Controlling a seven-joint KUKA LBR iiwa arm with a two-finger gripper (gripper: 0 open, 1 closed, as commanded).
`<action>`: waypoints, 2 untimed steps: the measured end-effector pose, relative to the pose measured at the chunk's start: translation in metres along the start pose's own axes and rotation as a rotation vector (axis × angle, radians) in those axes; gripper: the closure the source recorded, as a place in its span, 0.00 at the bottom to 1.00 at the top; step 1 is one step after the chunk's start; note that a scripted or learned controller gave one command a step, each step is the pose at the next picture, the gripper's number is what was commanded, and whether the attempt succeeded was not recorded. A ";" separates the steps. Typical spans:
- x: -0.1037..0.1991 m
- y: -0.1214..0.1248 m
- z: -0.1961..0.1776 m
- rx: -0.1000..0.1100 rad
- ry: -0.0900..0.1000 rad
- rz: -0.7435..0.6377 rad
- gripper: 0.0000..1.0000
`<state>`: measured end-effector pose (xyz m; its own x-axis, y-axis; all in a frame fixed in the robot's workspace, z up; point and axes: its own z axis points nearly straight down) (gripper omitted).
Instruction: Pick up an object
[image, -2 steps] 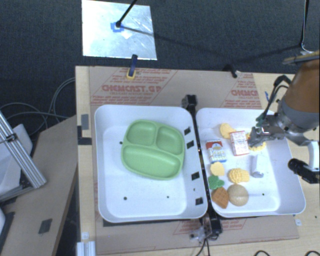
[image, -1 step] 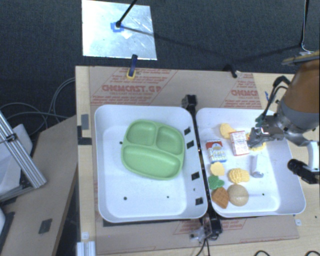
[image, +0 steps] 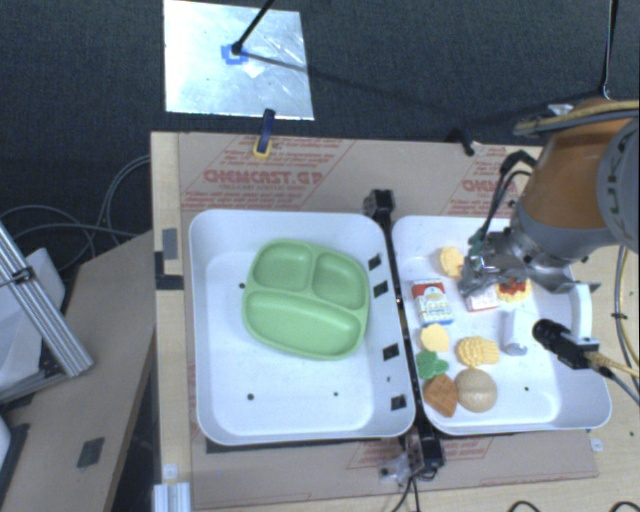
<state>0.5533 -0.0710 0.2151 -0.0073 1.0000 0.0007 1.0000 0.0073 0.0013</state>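
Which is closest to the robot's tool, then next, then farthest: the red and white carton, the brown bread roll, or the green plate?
From the tool:
1. Red and white carton, just left of it.
2. Brown bread roll, at the bin's near edge.
3. Green plate, over in the left bin.

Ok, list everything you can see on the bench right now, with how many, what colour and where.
bins: two, white, side by side on the bench
divided plate: one, green, middle of the left bin
toy food pieces: about eight, yellow, orange, green, tan and red-white, right bin
small carton: one, red and white, right bin near the divider
cardboard sheet: one, brown with red print, under the bins
metal sheet: one, silver, behind the bench
arm: one, grey with orange band, over the right bin
gripper: one, low over the right bin's items
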 end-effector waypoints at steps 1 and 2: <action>0.058 -0.009 -0.016 -0.001 0.001 -0.003 1.00; 0.048 -0.011 -0.003 0.000 -0.001 0.007 1.00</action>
<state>0.5423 -0.0231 0.2184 -0.0003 1.0000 -0.0004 1.0000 0.0003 0.0014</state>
